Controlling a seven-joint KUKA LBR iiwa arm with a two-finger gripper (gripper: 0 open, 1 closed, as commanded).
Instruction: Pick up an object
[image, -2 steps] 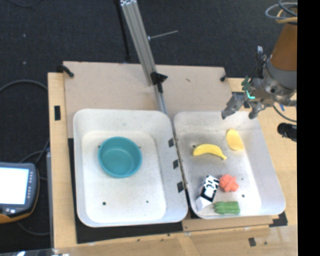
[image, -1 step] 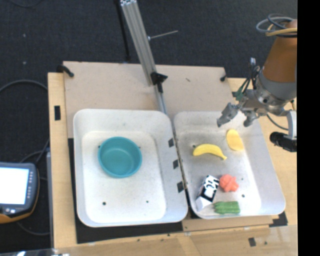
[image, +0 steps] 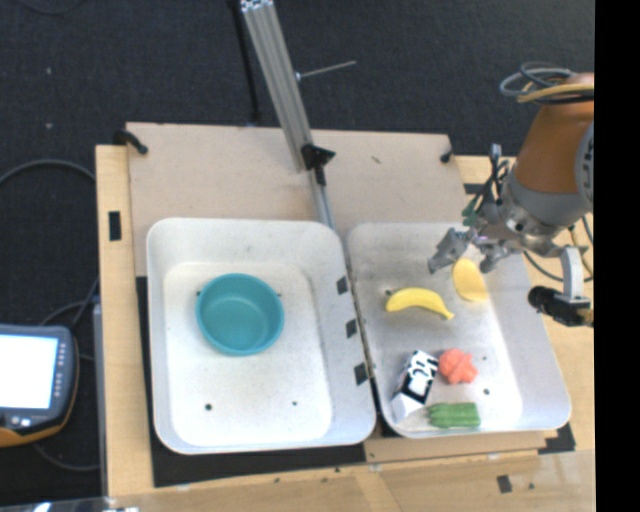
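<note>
The toys lie loose in the right bin (image: 540, 345), so the arm can reach any of them. The gripper (image: 468, 250) hangs over the far part of this bin. Its fingers are spread apart and hold nothing. A yellow lemon (image: 470, 281) sits just under them, maybe the one to grab. A banana (image: 420, 301) lies near it, to the left.

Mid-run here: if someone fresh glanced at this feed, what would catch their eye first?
Probably the teal bowl, alone in the left bin. Next, the orange-banded arm reaching in from the right, its gripper hanging over the right bin just above a yellow lemon-like piece, beside the banana.
</note>
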